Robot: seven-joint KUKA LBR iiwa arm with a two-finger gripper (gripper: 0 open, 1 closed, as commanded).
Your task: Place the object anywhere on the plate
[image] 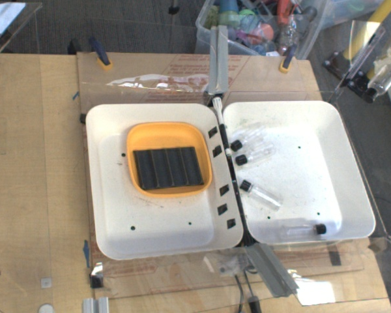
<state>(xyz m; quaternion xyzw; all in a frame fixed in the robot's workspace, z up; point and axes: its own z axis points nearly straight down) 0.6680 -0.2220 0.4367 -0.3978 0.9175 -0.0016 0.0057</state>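
We see an orange plate (169, 158) in the left bin (111, 233) with a black ribbed block (168, 168) already lying on it. Right of the plate (in the other bin (339, 175)) lie clear vials (259, 194).

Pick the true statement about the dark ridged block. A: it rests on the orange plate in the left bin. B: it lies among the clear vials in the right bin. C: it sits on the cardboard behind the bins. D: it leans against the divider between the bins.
A: the dark ridged block lies flat inside the orange plate, which sits in the left bin, while the clear vials lie in the right bin.
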